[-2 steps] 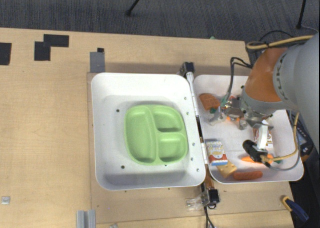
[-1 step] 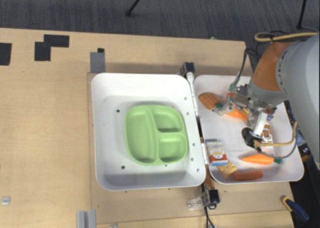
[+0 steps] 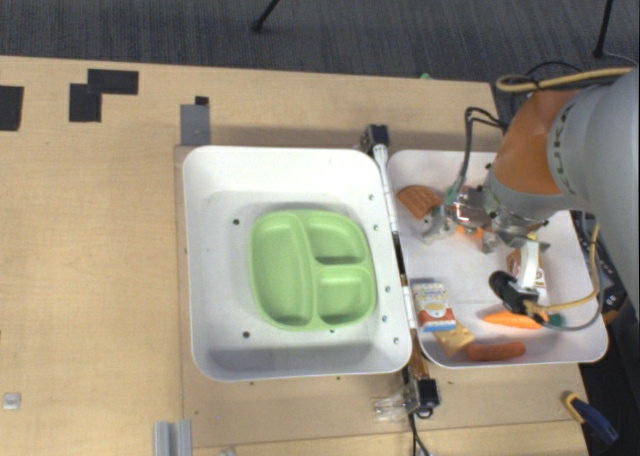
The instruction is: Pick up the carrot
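Task not done yet, as far as the view shows. Carrot (image 3: 510, 321) lies flat on the floor of the right bin (image 3: 466, 270), near the front edge, w/ a reddish sausage (image 3: 492, 351) just beside it on the front side. Nothing is lifting it.

Pincer (image 3: 447, 219) sits low toward the back of the same bin, close to a brown bread roll (image 3: 417, 199), apart from the carrot. Can't tell if the pincer is apart or together: the wrist hides too much and that spot is cluttered. Can't make out anything clamped in it.

Other stuff in the right bin: small carton (image 3: 431, 304) by the left wall, yellowish cracker (image 3: 456, 339) in front of it. Left bin (image 3: 215, 244) has a green divided plate (image 3: 310, 266), not part of this job.

What's left, by my read, is basically everything: move the pincer across to the front of the bin, line up w/ the carrot, drop, close, lift. The sausage is so close it could get caught too.
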{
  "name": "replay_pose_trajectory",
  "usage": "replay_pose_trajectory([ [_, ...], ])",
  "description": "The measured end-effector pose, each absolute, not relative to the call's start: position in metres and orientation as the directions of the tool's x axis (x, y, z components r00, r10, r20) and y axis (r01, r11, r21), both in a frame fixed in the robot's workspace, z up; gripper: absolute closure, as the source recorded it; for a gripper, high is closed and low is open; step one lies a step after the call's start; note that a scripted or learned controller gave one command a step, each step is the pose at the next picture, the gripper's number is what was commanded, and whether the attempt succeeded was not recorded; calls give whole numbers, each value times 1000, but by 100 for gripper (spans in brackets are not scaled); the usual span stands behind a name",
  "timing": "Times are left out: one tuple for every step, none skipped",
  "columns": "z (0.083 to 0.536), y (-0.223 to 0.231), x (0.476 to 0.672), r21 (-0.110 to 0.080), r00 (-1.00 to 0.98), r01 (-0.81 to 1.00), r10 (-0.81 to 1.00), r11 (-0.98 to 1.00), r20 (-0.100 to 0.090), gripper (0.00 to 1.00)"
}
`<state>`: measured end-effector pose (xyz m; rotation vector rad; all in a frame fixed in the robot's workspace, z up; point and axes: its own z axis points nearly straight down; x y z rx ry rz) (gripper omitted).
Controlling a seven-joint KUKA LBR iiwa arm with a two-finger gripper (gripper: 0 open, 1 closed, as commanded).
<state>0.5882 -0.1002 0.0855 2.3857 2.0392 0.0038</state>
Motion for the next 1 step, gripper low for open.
replay_pose_trajectory([
  [85, -150, 620, 1, 317, 948, 948, -317, 0, 0],
])
